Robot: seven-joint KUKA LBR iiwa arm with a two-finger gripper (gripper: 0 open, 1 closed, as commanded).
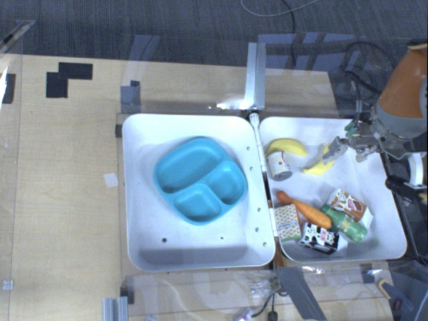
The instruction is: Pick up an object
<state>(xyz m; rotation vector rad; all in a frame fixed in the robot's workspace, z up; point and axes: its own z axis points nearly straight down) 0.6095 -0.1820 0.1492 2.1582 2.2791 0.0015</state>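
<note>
carton cluster (319, 237) at right bin (394, 243) front edge, carrot (306, 210) behind it; banana (309, 156) at bin's back, long axis left-right; gripper (338, 148) over banana's right end, finger state unclear, no grasp evident

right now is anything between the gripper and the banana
Nothing visible does. The gripper sits over the right bin, right at the banana's right end. The small can lies against the banana's left side, away from the approach.
</note>
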